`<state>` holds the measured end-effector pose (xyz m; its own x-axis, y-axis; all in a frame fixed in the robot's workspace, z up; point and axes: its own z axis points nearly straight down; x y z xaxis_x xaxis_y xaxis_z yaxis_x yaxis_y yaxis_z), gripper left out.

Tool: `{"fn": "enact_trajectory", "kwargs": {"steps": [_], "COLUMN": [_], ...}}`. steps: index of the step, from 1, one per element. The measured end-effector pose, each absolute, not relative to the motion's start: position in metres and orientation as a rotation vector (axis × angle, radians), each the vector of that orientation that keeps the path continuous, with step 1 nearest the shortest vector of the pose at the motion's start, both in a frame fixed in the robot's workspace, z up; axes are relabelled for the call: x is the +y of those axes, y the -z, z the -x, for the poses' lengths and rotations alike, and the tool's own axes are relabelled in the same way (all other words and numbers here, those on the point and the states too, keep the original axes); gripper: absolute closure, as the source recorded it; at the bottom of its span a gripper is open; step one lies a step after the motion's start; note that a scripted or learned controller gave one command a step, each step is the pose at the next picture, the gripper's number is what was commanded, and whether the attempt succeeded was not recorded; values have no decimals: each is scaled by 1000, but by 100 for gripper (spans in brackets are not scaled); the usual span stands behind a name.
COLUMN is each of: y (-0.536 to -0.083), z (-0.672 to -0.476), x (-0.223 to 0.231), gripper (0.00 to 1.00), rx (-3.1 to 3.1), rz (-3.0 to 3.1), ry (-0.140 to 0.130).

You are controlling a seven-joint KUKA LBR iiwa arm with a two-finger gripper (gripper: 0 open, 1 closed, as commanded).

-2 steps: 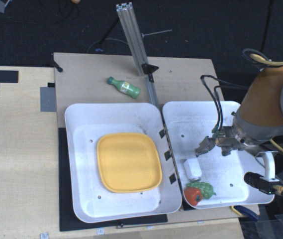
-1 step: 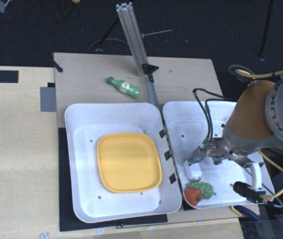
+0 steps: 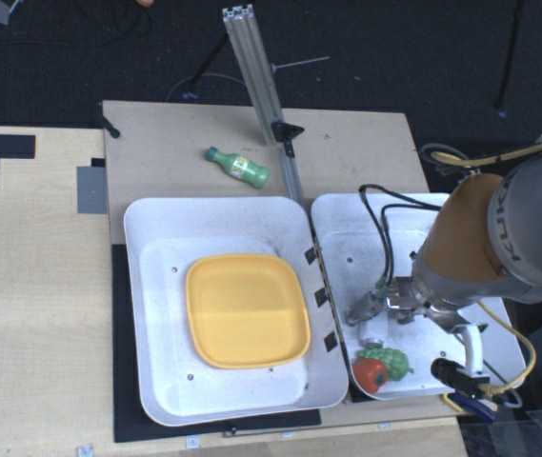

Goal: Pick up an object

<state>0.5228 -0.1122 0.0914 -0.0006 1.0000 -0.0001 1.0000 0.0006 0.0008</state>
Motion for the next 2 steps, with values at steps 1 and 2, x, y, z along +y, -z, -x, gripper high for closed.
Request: {"fn": "enact_trajectory", "kwargs": {"steps": [1, 2], "y": [-103, -146], "z": [-523, -529], "x": [-114, -111], "gripper": [100, 100], "rx": [2217, 2220], "rz": [-2222, -2220], "ry": [-3, -2]}}
